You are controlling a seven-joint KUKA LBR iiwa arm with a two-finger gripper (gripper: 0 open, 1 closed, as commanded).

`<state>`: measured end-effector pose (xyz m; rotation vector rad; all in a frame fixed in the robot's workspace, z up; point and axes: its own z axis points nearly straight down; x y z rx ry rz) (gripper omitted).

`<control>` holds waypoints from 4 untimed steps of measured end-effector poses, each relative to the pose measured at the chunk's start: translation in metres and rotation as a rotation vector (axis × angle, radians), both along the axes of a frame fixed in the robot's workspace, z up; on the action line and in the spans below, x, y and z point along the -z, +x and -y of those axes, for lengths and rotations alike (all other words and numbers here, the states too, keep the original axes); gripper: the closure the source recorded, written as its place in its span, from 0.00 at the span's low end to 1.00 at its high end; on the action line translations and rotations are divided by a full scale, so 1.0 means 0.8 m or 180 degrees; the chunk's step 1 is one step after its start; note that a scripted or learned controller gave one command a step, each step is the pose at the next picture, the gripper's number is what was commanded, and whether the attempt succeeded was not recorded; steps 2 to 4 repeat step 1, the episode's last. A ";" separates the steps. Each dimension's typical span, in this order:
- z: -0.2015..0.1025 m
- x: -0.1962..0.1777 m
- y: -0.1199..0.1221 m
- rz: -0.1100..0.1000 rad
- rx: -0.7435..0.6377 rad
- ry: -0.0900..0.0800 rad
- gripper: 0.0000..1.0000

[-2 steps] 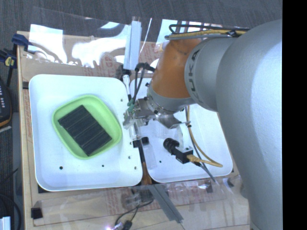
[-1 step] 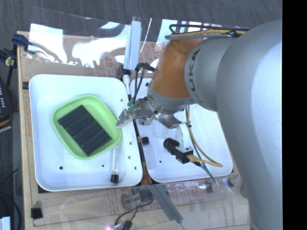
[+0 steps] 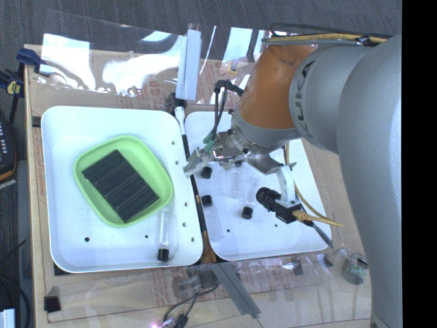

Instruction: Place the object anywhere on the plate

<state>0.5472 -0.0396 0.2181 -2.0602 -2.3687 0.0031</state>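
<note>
A green plate (image 3: 153, 162) lies in the left bin (image 3: 61, 125). A dark ridged rectangular slab (image 3: 119, 185) rests flat on it, covering much of its middle. A clear tube with a black cap (image 3: 164, 234) lies on the left bin's floor, just off the plate's lower right rim. My gripper (image 3: 231, 182) hangs over the upper left part of the right bin (image 3: 273, 248), close to the divider between the bins and well to the right of the plate. I see nothing held in it.
Small black pieces lie on the right bin's floor (image 3: 206, 201) (image 3: 247, 212). A black fitting with a yellow cable (image 3: 276, 203) hangs from the arm over that bin. The grey arm (image 3: 341, 101) covers the bench's right side. A clear upright panel (image 3: 189, 63) stands behind the bins.
</note>
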 end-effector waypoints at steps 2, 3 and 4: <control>-0.067 0.035 0.086 -0.0004 -0.0029 0.0000 0.00; -0.067 0.035 0.086 -0.0004 -0.0029 0.0000 0.00; -0.067 0.035 0.086 -0.0004 -0.0029 0.0000 0.00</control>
